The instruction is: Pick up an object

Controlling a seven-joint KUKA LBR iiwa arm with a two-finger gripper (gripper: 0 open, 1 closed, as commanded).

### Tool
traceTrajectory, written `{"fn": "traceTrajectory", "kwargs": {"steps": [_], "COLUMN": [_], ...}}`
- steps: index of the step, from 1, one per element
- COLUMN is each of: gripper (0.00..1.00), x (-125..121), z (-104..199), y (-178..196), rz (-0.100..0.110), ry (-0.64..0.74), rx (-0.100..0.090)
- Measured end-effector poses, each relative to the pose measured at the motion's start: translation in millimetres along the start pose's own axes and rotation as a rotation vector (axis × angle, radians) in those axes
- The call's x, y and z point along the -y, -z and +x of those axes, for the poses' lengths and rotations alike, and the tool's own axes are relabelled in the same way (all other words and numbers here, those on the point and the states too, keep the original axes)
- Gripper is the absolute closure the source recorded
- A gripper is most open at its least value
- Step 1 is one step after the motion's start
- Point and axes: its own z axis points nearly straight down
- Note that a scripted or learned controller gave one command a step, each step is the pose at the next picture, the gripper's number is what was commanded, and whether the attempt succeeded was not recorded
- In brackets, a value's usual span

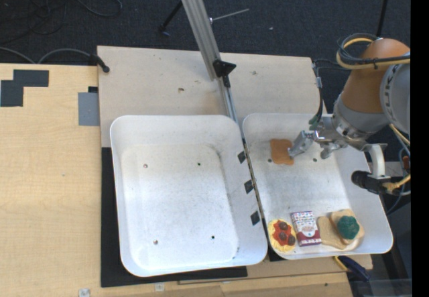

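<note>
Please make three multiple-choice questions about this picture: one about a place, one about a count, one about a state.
1. Where is the gripper?
A. over the left bin
B. beside the brown piece in the right bin
C. outside both bins

2. How many objects lie in the right bin?
A. two
B. four
C. seven

3. How is the small red and white box placed?
A. lying on the bin floor
B. lifted in the air
C. lying in the left bin

Answers: 1 B, the gripper is at the piece's right edge. 2 B, brown piece, box and two toys. 3 A, it rests near the front rim.
</note>
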Motion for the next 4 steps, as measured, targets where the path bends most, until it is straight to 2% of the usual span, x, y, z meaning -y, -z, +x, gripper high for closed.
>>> {"fn": "traceTrajectory", "kwargs": {"steps": [1, 2, 3, 4], "gripper": [0.00, 1.00, 1.00, 1.00], "x": [-0.8, -1.7, 1.6, -2.3], "z": [0.7, -0.1, -8.7, -2.9], "y": [-40.2, -27.0, 23.3, 84.5], "rz": [-0.005, -0.008, -0.009, -0.012], "ry": [-0.003, -0.004, -0.006, -0.004], "rx": [0.001, 0.001, 0.003, 0.003]}}
